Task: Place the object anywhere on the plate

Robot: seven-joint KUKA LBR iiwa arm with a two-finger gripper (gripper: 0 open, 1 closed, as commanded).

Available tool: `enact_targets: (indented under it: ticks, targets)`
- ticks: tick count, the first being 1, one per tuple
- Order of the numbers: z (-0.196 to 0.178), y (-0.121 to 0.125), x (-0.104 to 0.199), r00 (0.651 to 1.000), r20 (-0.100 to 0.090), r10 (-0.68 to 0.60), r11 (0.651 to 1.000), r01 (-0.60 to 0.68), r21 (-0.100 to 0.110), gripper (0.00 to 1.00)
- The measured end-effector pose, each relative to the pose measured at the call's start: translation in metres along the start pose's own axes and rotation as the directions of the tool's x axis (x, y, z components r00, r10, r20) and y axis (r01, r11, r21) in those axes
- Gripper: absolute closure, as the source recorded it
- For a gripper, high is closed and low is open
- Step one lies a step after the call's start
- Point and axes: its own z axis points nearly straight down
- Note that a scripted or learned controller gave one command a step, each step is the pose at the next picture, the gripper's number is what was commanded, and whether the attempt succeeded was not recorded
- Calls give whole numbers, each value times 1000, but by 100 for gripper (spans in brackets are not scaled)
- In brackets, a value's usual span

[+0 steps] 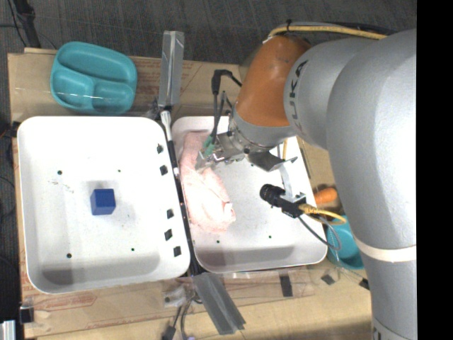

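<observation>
Bins: two shallow white ones sit side by side on the bench, seen from the fixed camera above. One small blue cube [103, 201] lies in the left bin [42, 147], left of that bin's middle and well apart from all four walls. One pale pink, crumpled plate-like thing [205, 193] lies in the right bin [248, 257], along its left wall, running from near the far left corner down past the middle.

One arm [368, 119] reaches in from the right and covers most of the right bin's far and right sides. Its gripper [212, 151] hangs over the far end of the pink thing; whether its fingers are apart or closed cannot be told, as the wrist hides them. One black cable fitting [272, 195] juts out below the wrist over the bin's middle.

One teal divided tray [93, 76] rests on the bench beyond the left bin's far edge. Something orange [325, 195] peeks out past the right bin's right wall.
</observation>
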Motion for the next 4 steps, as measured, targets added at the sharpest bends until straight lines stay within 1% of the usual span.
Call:
enact_targets:
  ticks: [1,2,3,4]
  targets:
    - [1,5,61,998,1,62,998,-62,0,100]
    - [1,-14,130,1000,1,30,1000,-30,1,100]
    - [-10,55,154,999,1,42,999,-42,1,100]
    - [19,106,159,1000,1,-1,1000,1,2,100]
